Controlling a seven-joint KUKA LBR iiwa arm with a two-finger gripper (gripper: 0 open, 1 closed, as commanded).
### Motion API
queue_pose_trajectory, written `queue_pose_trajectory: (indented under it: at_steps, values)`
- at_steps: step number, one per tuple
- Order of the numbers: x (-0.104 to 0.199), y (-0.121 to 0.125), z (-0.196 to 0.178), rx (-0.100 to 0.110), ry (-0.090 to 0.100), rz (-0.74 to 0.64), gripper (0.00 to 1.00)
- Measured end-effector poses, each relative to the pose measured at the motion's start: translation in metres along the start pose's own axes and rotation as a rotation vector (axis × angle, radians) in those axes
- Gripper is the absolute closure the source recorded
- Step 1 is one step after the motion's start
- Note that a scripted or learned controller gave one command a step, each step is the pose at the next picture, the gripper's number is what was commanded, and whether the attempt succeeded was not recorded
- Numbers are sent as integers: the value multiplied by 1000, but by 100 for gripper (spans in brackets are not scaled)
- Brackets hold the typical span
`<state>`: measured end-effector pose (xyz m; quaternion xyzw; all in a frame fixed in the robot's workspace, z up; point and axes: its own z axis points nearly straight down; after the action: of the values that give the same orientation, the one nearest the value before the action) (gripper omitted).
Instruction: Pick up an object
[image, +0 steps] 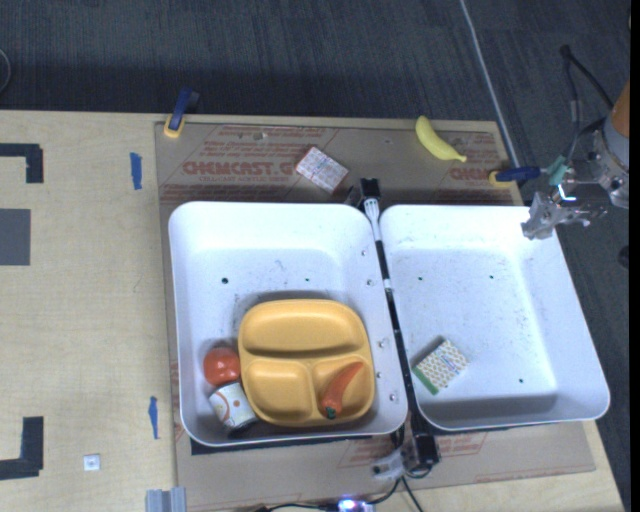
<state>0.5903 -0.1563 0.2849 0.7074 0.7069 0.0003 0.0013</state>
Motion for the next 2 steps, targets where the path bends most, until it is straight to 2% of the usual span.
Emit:
queue_pose_trajectory:
  at_steps: [1,2]
  values:
    - [89,-20,45,4,2,-2,100]
    - [105,-87,51,4,2,0,100]
